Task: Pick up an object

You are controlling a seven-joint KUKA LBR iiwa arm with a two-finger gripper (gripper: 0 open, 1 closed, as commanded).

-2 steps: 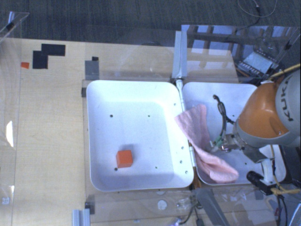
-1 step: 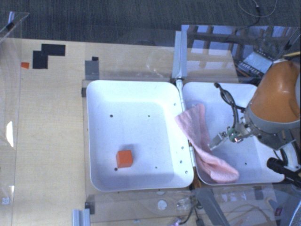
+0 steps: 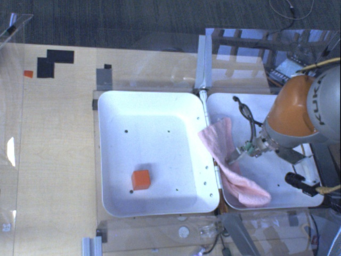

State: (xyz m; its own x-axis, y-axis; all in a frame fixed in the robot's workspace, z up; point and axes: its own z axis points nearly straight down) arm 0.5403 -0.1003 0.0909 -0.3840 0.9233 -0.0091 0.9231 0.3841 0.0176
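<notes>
Wooden bench (image 3: pixel 58 143), two white bins (image 3: pixel 122 116); fingers (image 3: pixel 238 154) pinching pink cloth (image 3: pixel 229 167) over divider; orange block (image 3: pixel 141 180) left bin

Crumpled pale pink cloth (image 3: pixel 230 164), draped over the divider between the two bins, touching and just left of the gripper (image 3: pixel 241 152), lower end pooled below it. Small orange cube-shaped block (image 3: pixel 141 180), flat in the left bin, well left of the gripper.

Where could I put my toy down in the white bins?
The left bin is mostly bare: all its floor above and right of the orange block. The right bin is crowded: a pink cloth hangs over the divider and the gripper sits beside it.
</notes>
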